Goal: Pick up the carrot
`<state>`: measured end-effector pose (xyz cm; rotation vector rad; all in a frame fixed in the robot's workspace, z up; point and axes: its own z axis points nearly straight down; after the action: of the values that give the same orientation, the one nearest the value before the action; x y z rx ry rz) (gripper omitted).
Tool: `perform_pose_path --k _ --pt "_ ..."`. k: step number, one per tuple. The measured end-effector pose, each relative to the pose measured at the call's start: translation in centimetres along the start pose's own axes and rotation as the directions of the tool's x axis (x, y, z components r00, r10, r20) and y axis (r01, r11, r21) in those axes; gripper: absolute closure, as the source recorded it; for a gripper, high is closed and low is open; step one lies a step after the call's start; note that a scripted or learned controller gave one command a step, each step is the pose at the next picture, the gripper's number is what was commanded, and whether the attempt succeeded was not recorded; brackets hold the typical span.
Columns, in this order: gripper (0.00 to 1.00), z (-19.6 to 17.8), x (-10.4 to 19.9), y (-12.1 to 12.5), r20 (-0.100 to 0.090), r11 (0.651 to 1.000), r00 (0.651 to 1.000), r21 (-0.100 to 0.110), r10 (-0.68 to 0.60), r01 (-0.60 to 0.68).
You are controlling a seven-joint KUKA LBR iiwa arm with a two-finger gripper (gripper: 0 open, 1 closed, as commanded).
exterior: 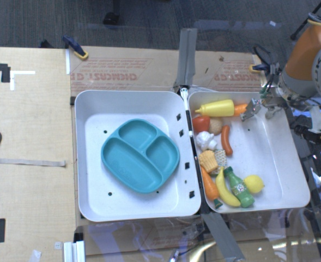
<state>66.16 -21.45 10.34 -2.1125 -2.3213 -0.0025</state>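
You have one carrot [209,185] at seven o'clock in the right bin [274,162], beside one banana [225,189], one lemon [253,184] and one green bottle [238,187], while the gripper [261,106] hovers at one o'clock, its state I cannot tell.

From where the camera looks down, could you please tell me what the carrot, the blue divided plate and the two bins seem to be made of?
Carrot: probably moulded toy plastic; even orange, smooth, slightly shiny.
Blue divided plate: likely hard plastic; uniform turquoise, moulded compartments, matte sheen.
Left bin and right bin: apparently thin white plastic or coated sheet; rounded corners, smooth walls with soft reflections. I cannot tell which.
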Motion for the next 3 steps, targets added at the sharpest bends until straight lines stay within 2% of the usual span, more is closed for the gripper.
perform_pose_path --k 1,2,3 --pt "0.0 -4.9 -0.8 -0.3 0.006 0.996 0.996 -0.004 0.091 -0.091" --pt "0.0 0.0 -0.1 0.3 -0.006 0.995 0.995 -0.007 0.104 -0.104" --pt "0.0 0.0 0.1 0.3 -0.007 0.982 0.982 -0.006 0.188 -0.188"
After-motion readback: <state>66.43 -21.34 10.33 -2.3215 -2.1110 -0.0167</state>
